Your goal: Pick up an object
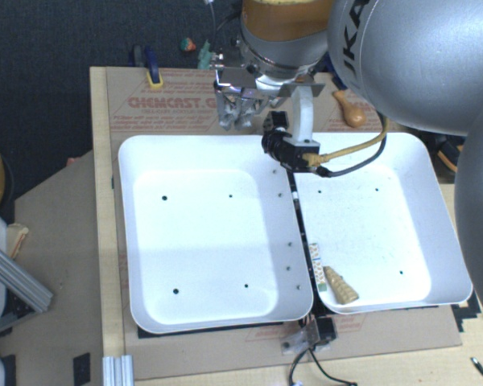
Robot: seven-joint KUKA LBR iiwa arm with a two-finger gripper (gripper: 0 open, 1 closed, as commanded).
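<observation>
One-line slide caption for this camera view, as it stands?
KUKA arm's hand poised above the bench behind two white bins; a small tan object lies in the right bin's near-left corner.

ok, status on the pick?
Gripper up past the bins' far edge, fingers unreadable. Tan cone-shaped object lies in right bin, near-left corner. Nothing blocking it.

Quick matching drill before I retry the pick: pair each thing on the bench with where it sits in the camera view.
Things:
1. tan cone-shaped object
2. tool
3. left bin
4. blue and yellow clamp

Places:
A. far edge of the board, left of the arm
B. near left corner of the right bin
C. above the board, behind the bins
D. left half of the bench

Pairs: 1-B, 2-C, 3-D, 4-A
</observation>
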